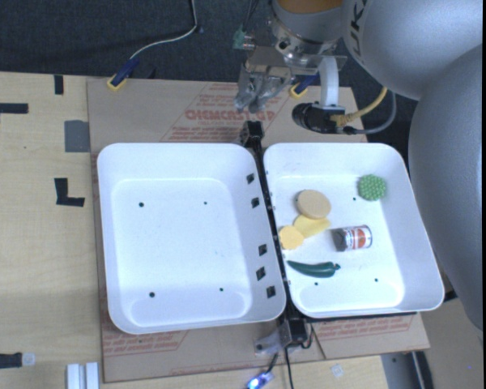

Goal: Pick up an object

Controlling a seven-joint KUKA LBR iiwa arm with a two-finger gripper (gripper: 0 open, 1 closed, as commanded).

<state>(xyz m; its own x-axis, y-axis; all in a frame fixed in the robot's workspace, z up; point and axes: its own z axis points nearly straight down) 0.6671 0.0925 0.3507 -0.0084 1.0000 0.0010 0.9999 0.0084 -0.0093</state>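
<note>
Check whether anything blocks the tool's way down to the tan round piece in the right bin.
Nothing visible does. The tool hangs beyond the bins' far edge; the tan round piece lies uncovered, with a yellow piece touching its near side.

Robotics lab, grey arm (437, 47) over taped bench (32, 217), two white bins (113, 217)

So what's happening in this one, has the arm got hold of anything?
Not that the view shows. The grey arm reaches in from the right, and its pincer hangs above the bench beyond the bins' far edge, with nothing visibly between its tips. The right bin holds a tan disc, a yellow piece, a green ball, a small can and a green pepper, all lying loose.
</note>
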